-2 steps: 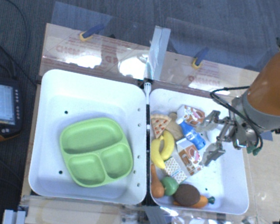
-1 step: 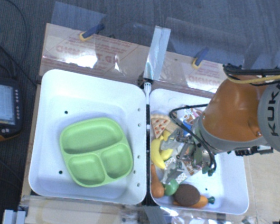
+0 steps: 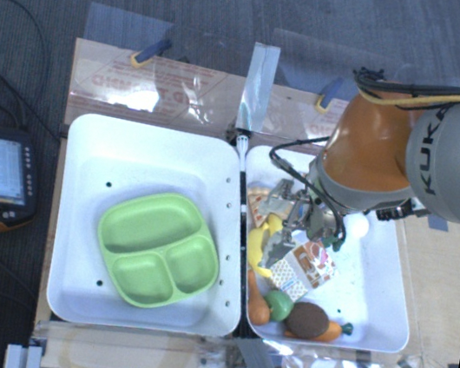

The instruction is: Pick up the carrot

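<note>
We saw the hand [image 3: 292, 222] low in the right bin [image 3: 387, 290] over the yellow banana [image 3: 255, 245]; couldn't tell its grip (too cluttered). The carrot [image 3: 255, 299] lay at the bin's front-left corner, beside the green lime [image 3: 279, 305].

- Both white bins [image 3: 96, 146] looked like smooth, slightly glossy plastic.
- Green divided plate [image 3: 158, 249] was matt plastic, smooth.
- Carrot [image 3: 257, 302] looked like smooth orange plastic, toy-like.
- Brown rounded item [image 3: 308, 319] had a dull, matt skin.
- Small carton [image 3: 303, 267] appeared to be printed card, semi-gloss.
- Arm's orange band [image 3: 368, 150] was glossy; grey shell [image 3: 458, 166] smooth, satin.
- Bench top [image 3: 184, 91] looked like bare wood under shiny clear film.
</note>
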Available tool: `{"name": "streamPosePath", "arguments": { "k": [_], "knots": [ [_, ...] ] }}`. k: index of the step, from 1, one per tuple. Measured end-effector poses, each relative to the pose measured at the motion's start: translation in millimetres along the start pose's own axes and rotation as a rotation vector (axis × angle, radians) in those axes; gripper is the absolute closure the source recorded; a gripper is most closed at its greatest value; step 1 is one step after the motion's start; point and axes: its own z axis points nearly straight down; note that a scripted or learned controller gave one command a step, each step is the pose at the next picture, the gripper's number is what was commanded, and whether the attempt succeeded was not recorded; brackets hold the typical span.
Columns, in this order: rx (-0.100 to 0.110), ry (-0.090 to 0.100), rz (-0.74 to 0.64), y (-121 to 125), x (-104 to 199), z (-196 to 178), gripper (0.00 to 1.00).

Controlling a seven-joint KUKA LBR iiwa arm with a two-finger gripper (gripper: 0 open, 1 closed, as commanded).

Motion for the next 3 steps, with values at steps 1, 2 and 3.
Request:
{"name": "streamPosePath", "arguments": {
  "k": [1,2,3],
  "knots": [
    [0.004,-0.005,-0.06,-98.6,59.3,-67.7,0.0],
    [-0.002,0.002,0.04,-16.3,66.5,-21.0,0.0],
    [-0.002,0.001,-0.25,50.1,37.6,0.3,0.0]
  ]
}}
